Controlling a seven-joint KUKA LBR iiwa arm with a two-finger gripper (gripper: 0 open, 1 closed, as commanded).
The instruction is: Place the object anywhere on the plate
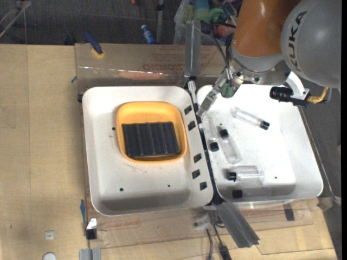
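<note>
Camera view: vial lengthwise left-right.

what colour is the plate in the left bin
Orange-yellow plate, with a dark ribbed object lying on it; seen best in the camera view.

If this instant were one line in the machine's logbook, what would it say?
claw: above right bin's back-left corner | three clear tubes in right bin | dark ridged block on yellow plate, left bin
</note>
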